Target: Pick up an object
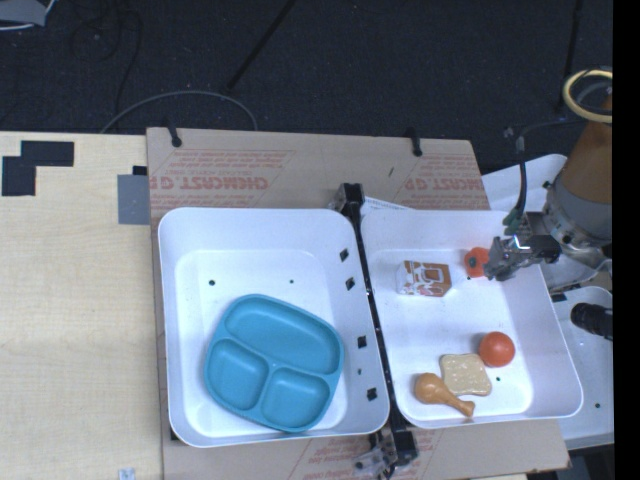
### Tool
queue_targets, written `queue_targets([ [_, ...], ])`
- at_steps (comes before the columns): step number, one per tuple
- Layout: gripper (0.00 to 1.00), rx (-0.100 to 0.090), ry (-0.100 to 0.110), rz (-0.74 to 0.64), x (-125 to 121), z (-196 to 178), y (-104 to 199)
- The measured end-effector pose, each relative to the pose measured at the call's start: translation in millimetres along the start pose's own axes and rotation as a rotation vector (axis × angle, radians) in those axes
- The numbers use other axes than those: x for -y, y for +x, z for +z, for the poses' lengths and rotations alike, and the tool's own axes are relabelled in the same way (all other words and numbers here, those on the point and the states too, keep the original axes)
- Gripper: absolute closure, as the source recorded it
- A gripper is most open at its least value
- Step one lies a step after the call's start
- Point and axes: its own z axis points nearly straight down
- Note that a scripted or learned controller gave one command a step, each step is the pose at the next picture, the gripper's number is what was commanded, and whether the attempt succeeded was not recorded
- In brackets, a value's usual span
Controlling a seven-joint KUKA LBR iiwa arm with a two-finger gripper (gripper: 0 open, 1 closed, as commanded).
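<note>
The right bin (540, 388) holds several small toys. A white and brown packet (424, 278) lies near its middle. A red ball (496, 348) sits toward the front right, with a slice of toast (466, 375) and a tan drumstick (443, 392) beside it. A small orange-red piece (476, 259) rests at the bin's back right. My gripper (503, 256) reaches in from the right and sits low, right against that orange-red piece. The gripper's dark body hides where they meet.
The left bin (190, 238) holds a blue three-compartment plate (272, 361). A black divider (362, 298) runs between the two bins. Cardboard (300, 173) lies under both. The arm's wrist and cable (575, 208) hang over the right bin's right rim.
</note>
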Motion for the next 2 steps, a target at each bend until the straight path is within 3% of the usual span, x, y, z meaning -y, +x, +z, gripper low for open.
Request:
queue_targets([
  [2, 1.00, -0.003, 0.008, -0.002, 3, 9, 109],
])
